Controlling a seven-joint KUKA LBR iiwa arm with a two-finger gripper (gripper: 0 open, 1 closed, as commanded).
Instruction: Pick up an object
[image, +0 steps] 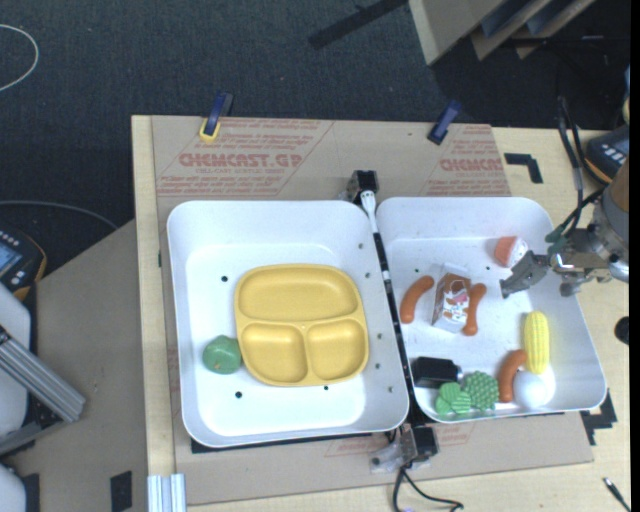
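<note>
Reaching in at three o'clock, the gripper (548, 272) hangs spread, arm cut off; yellow corn (537, 340) lies below.

Yellow tray (300, 325) and green ball (223, 354) in white left bin (190, 260) — yellow corn (537, 340), orange sausage (415, 298).

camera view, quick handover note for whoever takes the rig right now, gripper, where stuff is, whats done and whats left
Gripper: above the right bin's right side, jaws look open, nothing between them.
Right bin: corn cob, hot dog, small carton, broccoli, white egg, a black block.
Left bin: yellow divided plate, green ball beside it.
Done: nothing picked up.
Left: grasp and lift one object; the corn cob looks nearest.
</note>
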